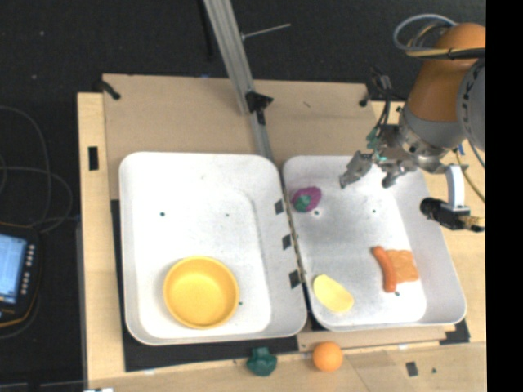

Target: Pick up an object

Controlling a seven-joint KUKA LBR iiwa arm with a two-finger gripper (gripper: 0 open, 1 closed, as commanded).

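Note:
My gripper hangs over the far edge of the right bin, its two fingers spread open with nothing between them. A small purple and green object lies to its left, near the bin's far left corner. An orange object rests at the right side of the same bin. A pale yellow piece lies at the bin's near left corner. A yellow bowl sits in the left bin, toward its near edge.
An orange ball and a small green object lie on the bench in front of the bins. A slanted metal pole rises behind the gap between the bins. A black fitting sits at the right bin's right rim.

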